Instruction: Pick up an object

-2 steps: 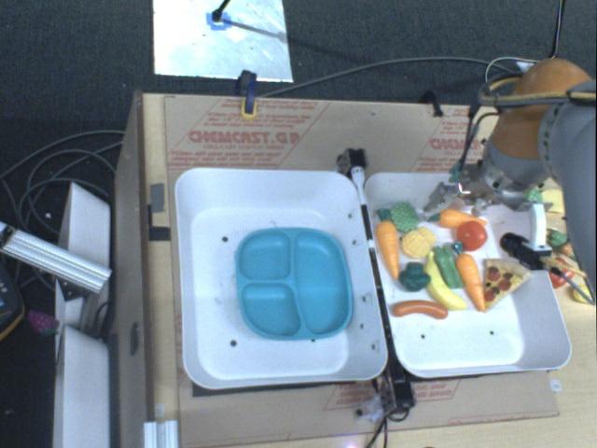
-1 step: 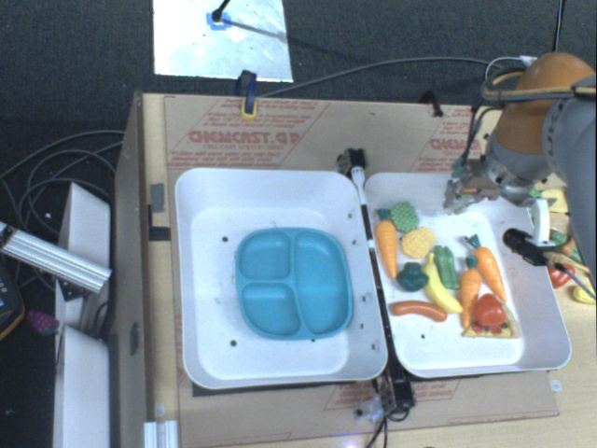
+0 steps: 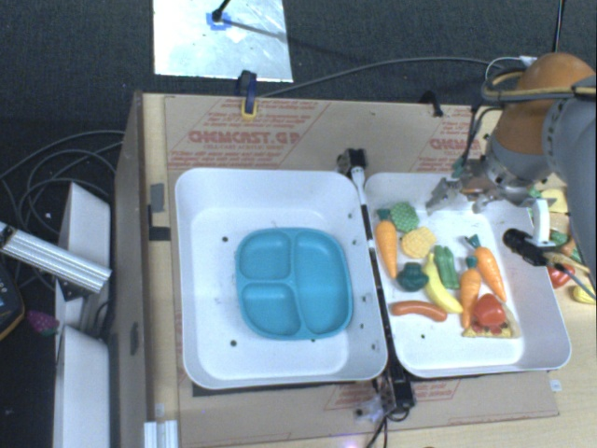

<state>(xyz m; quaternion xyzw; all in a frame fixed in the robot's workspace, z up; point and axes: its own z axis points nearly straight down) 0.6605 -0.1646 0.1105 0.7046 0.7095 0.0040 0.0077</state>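
The right bin (image 3: pixel 541 348) holds several toy foods: an orange carrot (image 3: pixel 386 247) by its left wall, a green leafy piece (image 3: pixel 403 217), yellow corn (image 3: pixel 417 243), a green vegetable (image 3: pixel 445 267), a banana (image 3: pixel 442 292), a red sausage (image 3: pixel 418 311), two more carrots (image 3: pixel 490 269) and a red tomato (image 3: pixel 490 312). My gripper (image 3: pixel 459 202) hangs over the back of this bin, above and to the right of the leafy piece. Its fingers stand open with nothing between them.
The left bin (image 3: pixel 191 250) holds a blue divided plate (image 3: pixel 294 283). A black divider (image 3: pixel 366 250) runs between the bins. Small yellow and red items (image 3: pixel 576 286) lie outside the right bin's right wall. Cables and metal parts (image 3: pixel 56 259) sit left of the bench.
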